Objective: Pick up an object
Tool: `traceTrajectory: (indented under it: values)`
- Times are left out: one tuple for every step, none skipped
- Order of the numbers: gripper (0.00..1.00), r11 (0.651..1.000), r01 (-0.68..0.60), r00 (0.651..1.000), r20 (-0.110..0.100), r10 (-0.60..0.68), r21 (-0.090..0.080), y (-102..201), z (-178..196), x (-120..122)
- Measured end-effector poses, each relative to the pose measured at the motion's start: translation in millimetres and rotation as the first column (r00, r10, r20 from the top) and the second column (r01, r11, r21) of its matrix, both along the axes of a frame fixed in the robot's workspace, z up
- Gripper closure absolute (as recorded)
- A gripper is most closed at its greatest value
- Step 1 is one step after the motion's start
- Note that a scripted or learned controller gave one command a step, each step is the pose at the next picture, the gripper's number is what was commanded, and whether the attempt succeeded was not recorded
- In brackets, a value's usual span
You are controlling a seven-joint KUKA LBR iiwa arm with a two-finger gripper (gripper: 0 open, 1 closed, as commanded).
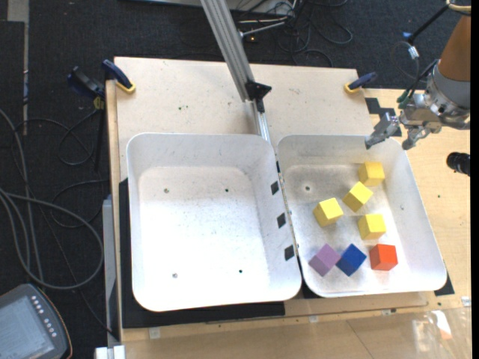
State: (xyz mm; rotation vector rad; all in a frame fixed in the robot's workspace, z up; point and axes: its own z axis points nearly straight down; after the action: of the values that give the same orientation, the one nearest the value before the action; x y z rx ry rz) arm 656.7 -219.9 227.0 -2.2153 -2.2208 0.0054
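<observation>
I've got the grey arm with its orange band reaching in from the right, and the two-finger gripper (393, 137) hangs above the far right rim of the right-hand shallow white plastic bin (423, 223), its dark fingers spread apart with nothing between them. I judge it parked high there so it can drop onto a target without knocking the bin wall. Everything worth picking sits in that right bin: four small yellow cubes, the farthest yellow cube (371, 173) just below the gripper, a second yellow cube (358, 196) close beside it, a third yellow cube (328, 211) toward the bin's middle, and a fourth yellow cube (372, 225) nearer me. Along the near edge a purple cube (324, 260), a blue cube (351, 259) and an orange-red cube (383, 256) sit in a row, purple and blue about touching. They look like matte, hard-edged blocks, flat-faced, good for a pinch. The left-hand white bin (142, 200) shows a smooth, speckled floor. Nearest candidate, I reckon, is that farthest yellow cube.
</observation>
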Motion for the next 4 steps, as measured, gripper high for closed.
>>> traceTrajectory:
  values:
    - [0.0, 1.0, 0.0, 1.0, 0.0, 0.0, 0.0, 0.6, -64.6, 0.9]
    - [0.0, 1.0, 0.001, 1.0, 0.011, -0.001, -0.006, 0.4, -104.0, -1.1]
    - [1.0, 1.0, -0.001, 1.0, 0.015, 0.001, -0.008, 0.5, -92.6, 0.3]
    - [1.0, 1.0, 0.0, 1.0, 0.013, 0.0, -0.004, 6.0, -31.2, -3.4]
